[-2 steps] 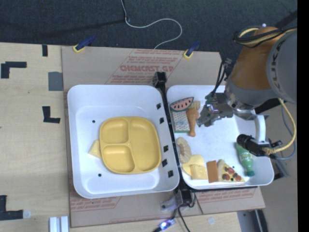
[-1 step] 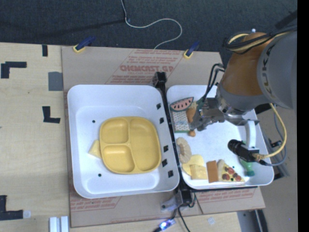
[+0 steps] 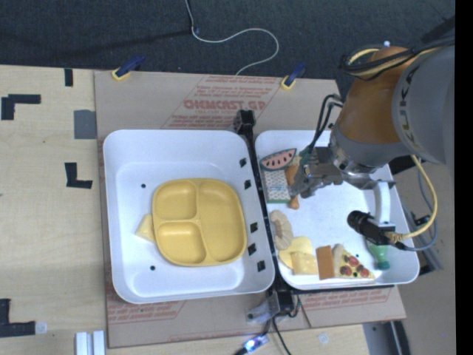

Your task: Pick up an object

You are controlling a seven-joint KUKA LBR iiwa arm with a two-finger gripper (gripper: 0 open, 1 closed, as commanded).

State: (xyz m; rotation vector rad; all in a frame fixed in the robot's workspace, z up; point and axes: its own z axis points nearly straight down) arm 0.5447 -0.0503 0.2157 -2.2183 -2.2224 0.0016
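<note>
My end effector (image 3: 301, 186) hangs low over the right bin's (image 3: 403, 276) upper-left corner, placed to reach the toy food (image 3: 279, 174) lying there, though I cannot tell its state, while 1 yellow tray (image 3: 199, 222) occupies the left bin (image 3: 122, 198).

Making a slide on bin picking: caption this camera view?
KUKA arm's gripper poised over toy food in the right bin; yellow divided plate in the left bin.
</note>
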